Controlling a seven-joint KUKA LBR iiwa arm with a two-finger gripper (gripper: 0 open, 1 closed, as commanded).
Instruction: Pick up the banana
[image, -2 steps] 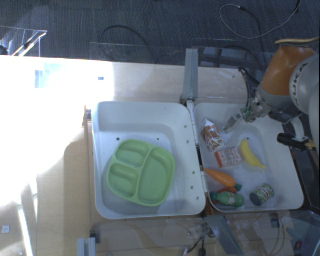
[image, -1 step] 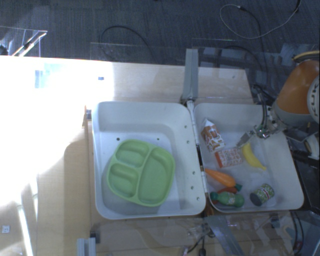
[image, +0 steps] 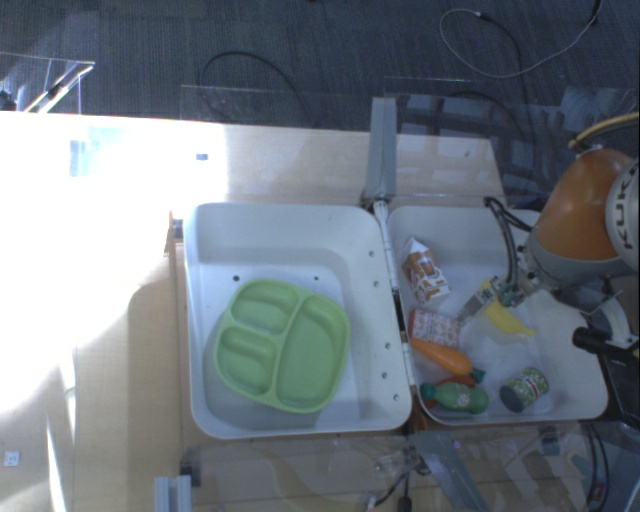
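Two white bins are sitting side by side on the pale wooden desk (image: 120, 300), which sunlight is washing out on its left. A green divided plate (image: 283, 345) is lying flat in the left bin (image: 280, 235), toward its near side. In the right bin (image: 455, 225), a small carton (image: 424, 274) is leaning near the dividing wall, with a flat packet (image: 434, 327) just in front of it. An orange carrot (image: 441, 355) is lying below the packet, a green bottle (image: 459, 397) is resting on its side at the near edge, and a small can (image: 524, 388) is lying to its right.
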